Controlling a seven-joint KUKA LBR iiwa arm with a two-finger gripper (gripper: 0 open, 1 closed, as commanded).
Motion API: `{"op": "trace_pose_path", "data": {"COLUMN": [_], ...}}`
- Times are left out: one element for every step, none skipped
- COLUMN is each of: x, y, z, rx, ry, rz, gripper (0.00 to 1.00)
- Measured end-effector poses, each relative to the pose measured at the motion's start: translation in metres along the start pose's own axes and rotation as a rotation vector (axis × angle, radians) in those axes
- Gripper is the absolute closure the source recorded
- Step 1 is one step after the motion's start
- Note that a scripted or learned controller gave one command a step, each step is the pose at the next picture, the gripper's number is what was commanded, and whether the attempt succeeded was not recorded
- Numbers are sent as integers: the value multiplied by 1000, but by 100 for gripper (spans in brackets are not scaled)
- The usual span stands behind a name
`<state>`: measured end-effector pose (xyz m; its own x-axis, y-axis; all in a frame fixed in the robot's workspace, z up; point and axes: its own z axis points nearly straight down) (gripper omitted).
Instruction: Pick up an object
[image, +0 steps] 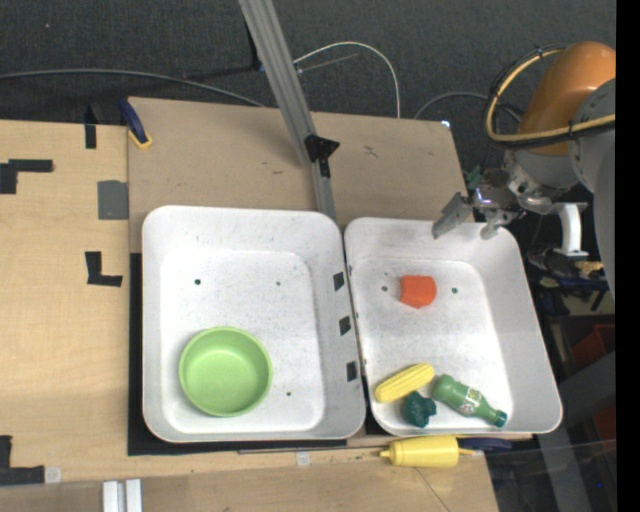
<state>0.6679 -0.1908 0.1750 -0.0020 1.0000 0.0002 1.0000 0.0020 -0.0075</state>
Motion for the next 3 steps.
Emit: {"op": "trace_pose_path", "data": {"x": [-3, -2, -1], "y": [4, 5, 7], "z": [61, 49, -15], "rx": [-1, -3, -13], "ry": [-2, -2, -2], "rz": [0, -2, 0], "gripper": [0, 100, 100]}}
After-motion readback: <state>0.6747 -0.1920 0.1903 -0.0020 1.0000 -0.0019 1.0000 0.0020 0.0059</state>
